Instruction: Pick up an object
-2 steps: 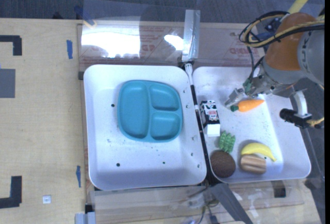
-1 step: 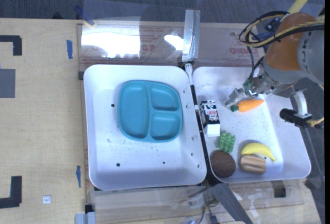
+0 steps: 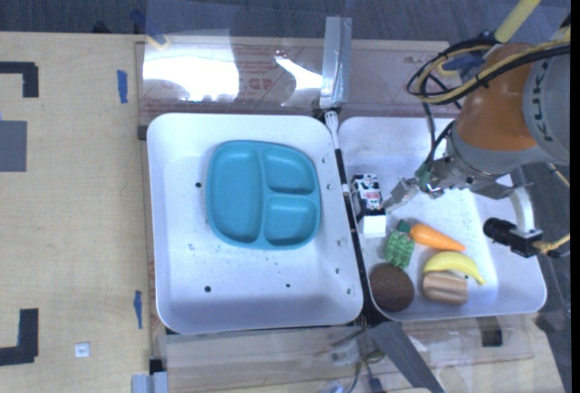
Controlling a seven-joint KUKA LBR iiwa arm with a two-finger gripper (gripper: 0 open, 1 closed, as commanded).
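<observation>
- My gripper (image 3: 394,197) sits low in the right bin (image 3: 517,296), tip near the small black-and-white box (image 3: 366,189); can't tell its state or whether it's holding anything.
- Candidates are clustered: carrot (image 3: 435,238), green piece (image 3: 398,248), banana (image 3: 453,265), brown ball (image 3: 391,286).
- Risk: box is beside the bin divider (image 3: 349,219), so I could clip the wall or push it away.
- Risk: tight clutter, so I might nudge neighbours or pinch two.
</observation>
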